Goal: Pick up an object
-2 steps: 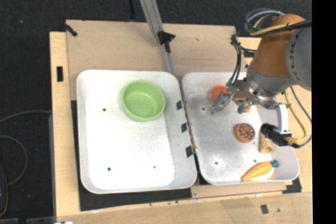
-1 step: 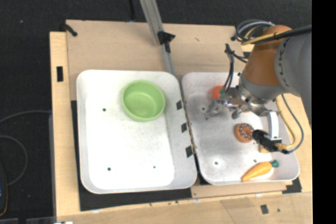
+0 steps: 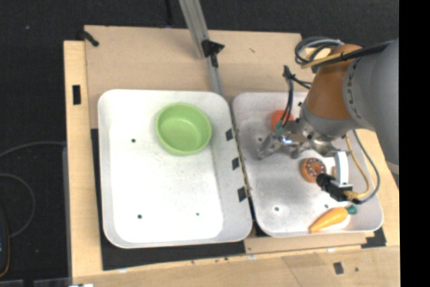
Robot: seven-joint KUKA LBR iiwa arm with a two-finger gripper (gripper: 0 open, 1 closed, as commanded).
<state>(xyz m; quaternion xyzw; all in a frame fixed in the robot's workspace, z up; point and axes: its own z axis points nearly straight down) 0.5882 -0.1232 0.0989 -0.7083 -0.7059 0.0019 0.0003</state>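
Left bin (image 3: 121, 212): one green bowl (image 3: 183, 129), upright, toward the far side.

Right bin (image 3: 269, 205): my gripper (image 3: 269, 144), low over the near-left part; whether my fingers are wide or closed, I cannot tell. A red ball (image 3: 277, 119) just behind my wrist. A carrot (image 3: 328, 218) near the front right corner, well apart from me.

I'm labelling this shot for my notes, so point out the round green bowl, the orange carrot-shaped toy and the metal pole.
Round green bowl (image 3: 183, 129): camera view, on its inner floor, left bin.
Orange carrot-shaped toy (image 3: 328, 218): camera view, on its body's middle, right bin's near corner.
Metal pole (image 3: 187, 0): camera view, midway along its shaft.
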